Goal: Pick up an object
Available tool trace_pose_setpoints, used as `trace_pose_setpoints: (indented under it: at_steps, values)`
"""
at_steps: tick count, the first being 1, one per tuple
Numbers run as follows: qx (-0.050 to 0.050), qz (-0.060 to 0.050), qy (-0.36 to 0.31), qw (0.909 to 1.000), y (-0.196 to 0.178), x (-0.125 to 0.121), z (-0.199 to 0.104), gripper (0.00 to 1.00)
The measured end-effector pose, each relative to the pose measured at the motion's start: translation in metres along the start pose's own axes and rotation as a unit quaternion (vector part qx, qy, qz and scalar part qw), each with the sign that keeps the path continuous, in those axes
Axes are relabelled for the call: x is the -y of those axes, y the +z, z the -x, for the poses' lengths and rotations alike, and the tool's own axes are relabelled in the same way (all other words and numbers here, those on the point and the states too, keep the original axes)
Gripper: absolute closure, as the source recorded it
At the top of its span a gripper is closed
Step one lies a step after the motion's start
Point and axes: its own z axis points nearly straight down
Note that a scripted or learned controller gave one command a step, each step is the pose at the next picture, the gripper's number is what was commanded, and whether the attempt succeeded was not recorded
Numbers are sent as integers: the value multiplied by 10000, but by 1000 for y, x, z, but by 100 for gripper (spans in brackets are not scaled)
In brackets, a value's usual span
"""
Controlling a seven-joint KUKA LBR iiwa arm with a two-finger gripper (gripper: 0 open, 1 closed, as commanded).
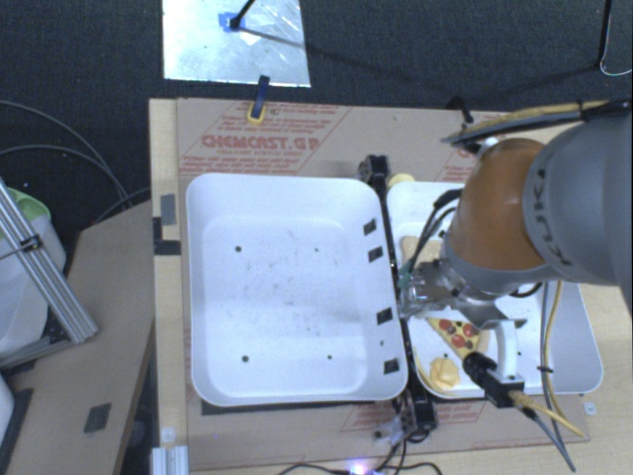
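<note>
Small red-and-yellow pizza-slice toy [458, 332] lies in the right shallow white bin [584, 359], not yet lifted, beneath the arm's end effector [427, 290], whose opening cannot be told.

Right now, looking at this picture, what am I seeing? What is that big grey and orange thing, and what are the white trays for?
You are looking down at a slant from one camera fixed above a bench. The big grey arm with the orange band is a robot arm reaching in from the right. It hangs over the right shallow white bin, hiding much of it. In that bin lie a toy pizza slice with red dots and a small yellow lump. The left shallow white bin sits beside it. The arm's gripper is hidden under its wrist, so I cannot tell whether it holds anything.
</note>
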Motion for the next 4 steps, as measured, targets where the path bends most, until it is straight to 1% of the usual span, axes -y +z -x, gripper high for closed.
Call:
trace_pose_setpoints:
  at_steps: [1, 2, 3, 4]
  values:
    - [-11, 108, -54, 9999, -62, -15, -33, 100]
    - [-21, 161, -51, 9999, -209, 2, -38, 100]
    - [5, 60, -5, 10000, -131, -5, -4, 100]
    - [-6, 30, -47, 10000, -34, 2, -42, 100]
